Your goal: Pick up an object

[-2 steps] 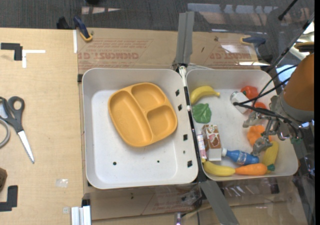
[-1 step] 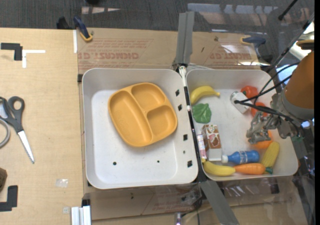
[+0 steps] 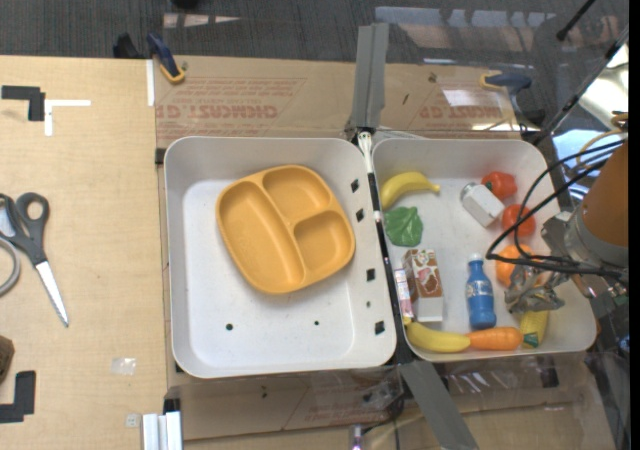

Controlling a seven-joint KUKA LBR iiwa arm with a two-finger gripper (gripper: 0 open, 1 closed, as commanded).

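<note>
At the right edge we see the arm bent low over the right bin (image 3: 452, 150), its gripper (image 3: 533, 290) down among the toys at the bin's right side, just above a small yellow piece; whether it clasps anything we cannot tell. In that bin lie a banana (image 3: 407, 186), a blue bottle (image 3: 481, 293) and a carrot (image 3: 494, 340). The left bin (image 3: 190, 268) holds an orange divided plate (image 3: 286, 228). Scissors (image 3: 38, 248) rest on the tan bench (image 3: 80, 338), with grey carpet beyond.
</note>
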